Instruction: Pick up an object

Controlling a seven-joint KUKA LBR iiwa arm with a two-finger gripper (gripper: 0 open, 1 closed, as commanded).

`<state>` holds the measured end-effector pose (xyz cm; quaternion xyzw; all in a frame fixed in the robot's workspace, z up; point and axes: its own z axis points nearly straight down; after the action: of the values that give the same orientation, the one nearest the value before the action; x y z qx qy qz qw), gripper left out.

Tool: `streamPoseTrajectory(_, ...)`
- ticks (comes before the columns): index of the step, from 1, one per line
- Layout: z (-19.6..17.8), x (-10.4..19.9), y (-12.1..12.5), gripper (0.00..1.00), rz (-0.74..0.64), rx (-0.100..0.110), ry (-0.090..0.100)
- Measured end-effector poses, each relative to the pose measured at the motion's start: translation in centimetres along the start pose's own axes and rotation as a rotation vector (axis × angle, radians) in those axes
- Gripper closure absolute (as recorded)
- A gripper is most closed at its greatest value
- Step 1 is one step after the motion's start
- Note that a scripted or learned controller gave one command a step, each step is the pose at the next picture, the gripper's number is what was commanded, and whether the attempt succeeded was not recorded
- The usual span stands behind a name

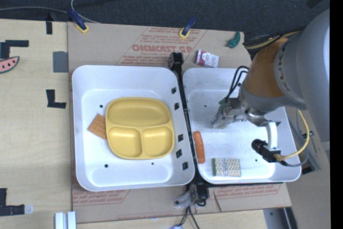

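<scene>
- Object candidates lie in both bins: an orange carrot-like piece (199, 147) rests against the left wall of the right bin (206, 79), and a small patterned green-and-white pad (226, 167) lies just beside it toward the bin's front edge.
- The gripper (221, 118) sits low over the middle of the right bin, pointing toward the view's left, apart from both the carrot-like piece and the pad.
- Nothing shows between its tips; whether they are spread or pressed together, I cannot tell.
- The arm (278, 72) comes in from the right, its orange band bent down over the bin's upper right part, grey body filling the corner.
- The left bin (86, 83) holds a yellow divided plate (140, 127), its three compartments facing up.
- A thin tan cracker-like piece (97, 126) pokes out from under the plate's left edge.
- Both bins stand on a cardboard sheet (155, 45), touching along their shared wall.
</scene>
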<state>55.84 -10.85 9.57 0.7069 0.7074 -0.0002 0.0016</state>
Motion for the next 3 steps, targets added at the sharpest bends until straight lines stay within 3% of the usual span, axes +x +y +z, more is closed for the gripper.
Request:
streamPoseTrajectory(1,0.0,0.0,0.0,0.00,0.000,0.000,0.000)
streamPoseTrajectory(2,1.1,0.3,11.0,0.00,-0.002,0.000,0.001)
streamPoseTrajectory(3,0.0,0.3,11.1,1.00,-0.003,0.000,-0.002)
